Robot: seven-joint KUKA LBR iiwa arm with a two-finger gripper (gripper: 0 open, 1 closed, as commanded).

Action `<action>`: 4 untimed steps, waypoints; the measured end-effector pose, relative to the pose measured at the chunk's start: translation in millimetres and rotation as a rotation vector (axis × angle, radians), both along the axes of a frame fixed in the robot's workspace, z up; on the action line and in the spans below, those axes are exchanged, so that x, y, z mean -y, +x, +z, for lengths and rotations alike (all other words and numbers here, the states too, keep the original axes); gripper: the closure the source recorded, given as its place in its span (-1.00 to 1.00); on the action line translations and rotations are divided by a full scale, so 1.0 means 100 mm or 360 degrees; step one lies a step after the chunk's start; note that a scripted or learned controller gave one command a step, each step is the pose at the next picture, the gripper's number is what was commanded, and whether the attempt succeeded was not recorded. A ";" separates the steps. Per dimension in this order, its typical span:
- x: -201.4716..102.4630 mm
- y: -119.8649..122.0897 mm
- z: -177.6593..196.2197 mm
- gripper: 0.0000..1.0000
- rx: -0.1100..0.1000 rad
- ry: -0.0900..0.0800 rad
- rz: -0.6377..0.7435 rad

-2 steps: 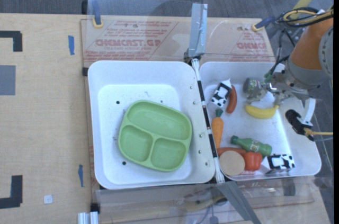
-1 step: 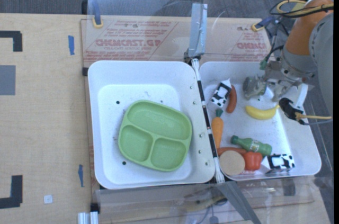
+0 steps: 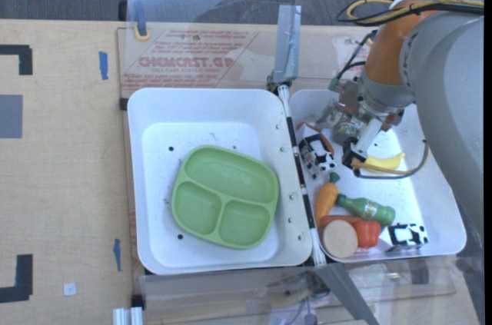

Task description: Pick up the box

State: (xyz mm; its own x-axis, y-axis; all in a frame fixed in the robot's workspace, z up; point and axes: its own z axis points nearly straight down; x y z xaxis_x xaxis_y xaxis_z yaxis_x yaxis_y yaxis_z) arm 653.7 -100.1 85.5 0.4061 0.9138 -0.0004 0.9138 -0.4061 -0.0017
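One black-and-white box (image 3: 315, 155) lies just left of the jaws, against the right bin's (image 3: 440, 202) inner wall, apart from them. Whether the jaws are clenched or released cannot be told. Just below them lies a banana (image 3: 382, 163); farther below, a carrot (image 3: 327, 199) and bottle (image 3: 367, 207).

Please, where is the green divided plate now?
The green divided plate lies flat in the left bin of the camera view, apart from the toys in the right bin.
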 end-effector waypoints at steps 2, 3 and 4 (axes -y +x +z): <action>0.17 0.10 0.00 -1.00 -0.0042 0.0009 -0.0892; -0.02 -0.37 0.00 -1.00 -0.0001 0.0001 -0.0998; 0.15 0.05 0.00 -1.00 -0.0014 0.0000 -0.1103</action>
State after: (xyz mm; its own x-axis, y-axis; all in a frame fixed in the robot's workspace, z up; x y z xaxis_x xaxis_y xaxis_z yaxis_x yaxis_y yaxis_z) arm 658.7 -115.3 85.5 0.8962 0.4436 -0.0065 0.4435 -0.8962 -0.0077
